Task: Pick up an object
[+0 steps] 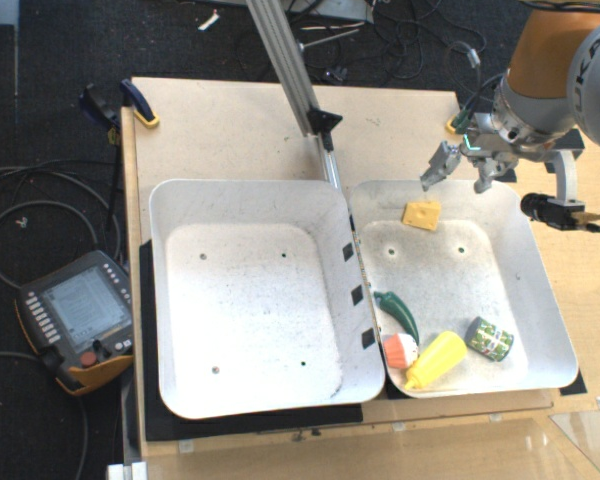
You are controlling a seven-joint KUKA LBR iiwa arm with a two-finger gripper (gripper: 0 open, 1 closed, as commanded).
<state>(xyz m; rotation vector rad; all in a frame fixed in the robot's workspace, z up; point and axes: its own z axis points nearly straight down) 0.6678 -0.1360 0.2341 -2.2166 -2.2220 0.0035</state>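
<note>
Two bins sit side by side on the surface (pixel 230 128), their inner rims touching. In the right bin (pixel 540 298), a block (pixel 422 215) lies near the far wall. Toward the near edge, a can (pixel 491 338) lies to the right, a bottle (pixel 436 359) just left of it, and a radish (pixel 397 330) against the left wall, touching the bottle. The pincer (pixel 467 171) hangs above the far rim, behind and right of the block. A pendant (pixel 77 316) lies off the surface, left of the left bin (pixel 170 258).
</note>
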